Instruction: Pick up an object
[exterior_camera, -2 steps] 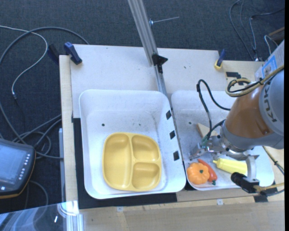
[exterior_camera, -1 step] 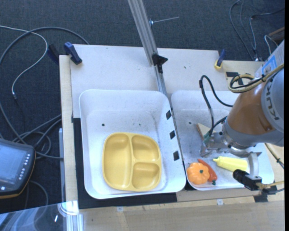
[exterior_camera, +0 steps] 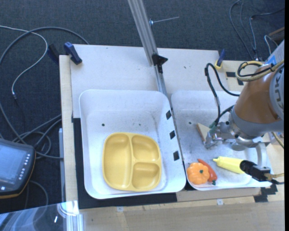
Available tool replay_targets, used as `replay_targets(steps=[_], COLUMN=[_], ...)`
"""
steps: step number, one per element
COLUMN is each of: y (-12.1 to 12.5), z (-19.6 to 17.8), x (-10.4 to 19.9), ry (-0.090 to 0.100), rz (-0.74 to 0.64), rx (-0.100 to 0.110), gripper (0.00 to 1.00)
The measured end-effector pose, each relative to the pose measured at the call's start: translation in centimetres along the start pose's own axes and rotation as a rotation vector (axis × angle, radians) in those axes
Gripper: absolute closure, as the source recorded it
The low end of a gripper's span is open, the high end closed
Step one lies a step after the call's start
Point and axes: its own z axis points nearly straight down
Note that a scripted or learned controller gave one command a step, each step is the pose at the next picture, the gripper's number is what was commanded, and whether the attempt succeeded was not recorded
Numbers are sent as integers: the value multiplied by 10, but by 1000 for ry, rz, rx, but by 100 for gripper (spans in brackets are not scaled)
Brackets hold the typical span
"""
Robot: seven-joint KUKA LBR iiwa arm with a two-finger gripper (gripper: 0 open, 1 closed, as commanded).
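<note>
Dark blue-grey carpet (exterior_camera: 31, 13), strewn with loose grey cables (exterior_camera: 27, 49), surrounds a white-topped wooden bench (exterior_camera: 113, 67) where a grey robot arm with an orange band (exterior_camera: 255, 103) reaches in from the right. Dark lettering on the arm's grey shell is cut off at the frame edge and cannot be read.

Two shallow white plastic bins sit side by side on the bench. The left bin (exterior_camera: 90, 106) holds a yellow plastic plate with three compartments (exterior_camera: 132, 161), lying flat toward its near side. The gripper (exterior_camera: 210, 140) sits low over the right bin (exterior_camera: 194, 101), just beside a tan wedge-shaped piece (exterior_camera: 202, 131); whether it grips anything cannot be told from this angle.

Along the right bin's near edge lie the other candidates for picking (all apart from the gripper): a yellow elongated plastic piece (exterior_camera: 227, 164), a small orange toy pumpkin (exterior_camera: 198, 173) and, touching it, a thin red strip-shaped piece (exterior_camera: 205, 164).

A slanted aluminium pole (exterior_camera: 141, 22) rises from the bench's far side. A dark handheld control tablet (exterior_camera: 13, 167) rests on the floor at left, a blue clamp (exterior_camera: 72, 52) grips the bench's far left corner, and three small black tabs (exterior_camera: 172, 134) mark the wall between the bins.
</note>
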Motion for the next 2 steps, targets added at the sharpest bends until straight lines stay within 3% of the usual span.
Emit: replay_targets(steps=[2], y=[7], z=[-68], x=[0], ry=[0], rz=[0], rx=[1], gripper=[100])
